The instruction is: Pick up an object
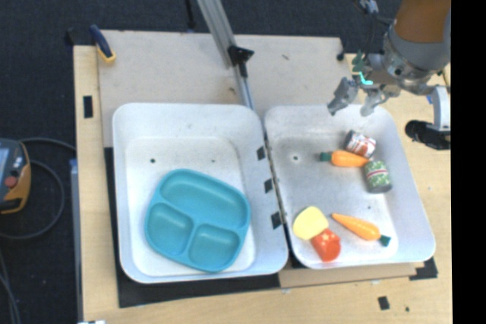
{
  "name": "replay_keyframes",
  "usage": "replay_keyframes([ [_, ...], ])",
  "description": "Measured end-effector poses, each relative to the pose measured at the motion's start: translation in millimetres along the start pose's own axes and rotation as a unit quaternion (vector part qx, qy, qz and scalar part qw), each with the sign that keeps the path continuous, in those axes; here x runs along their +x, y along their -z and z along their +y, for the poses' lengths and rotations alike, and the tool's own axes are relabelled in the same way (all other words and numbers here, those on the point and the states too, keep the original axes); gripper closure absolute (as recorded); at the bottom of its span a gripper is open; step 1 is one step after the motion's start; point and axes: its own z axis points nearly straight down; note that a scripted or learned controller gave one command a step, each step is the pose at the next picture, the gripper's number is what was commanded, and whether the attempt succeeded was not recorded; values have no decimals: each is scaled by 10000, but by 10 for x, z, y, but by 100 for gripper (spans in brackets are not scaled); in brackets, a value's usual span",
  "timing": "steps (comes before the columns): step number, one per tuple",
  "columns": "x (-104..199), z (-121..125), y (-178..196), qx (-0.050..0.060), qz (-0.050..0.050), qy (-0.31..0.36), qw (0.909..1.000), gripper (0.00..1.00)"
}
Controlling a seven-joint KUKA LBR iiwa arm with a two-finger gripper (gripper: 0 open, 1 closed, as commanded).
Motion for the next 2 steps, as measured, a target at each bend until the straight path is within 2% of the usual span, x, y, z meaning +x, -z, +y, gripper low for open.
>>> replay_keyframes([
  [1, 1, 8, 18, -19, -2, 2, 10000, 0],
  [2, -2, 29, -609, 7, -13, -3, 10000, 0],
])
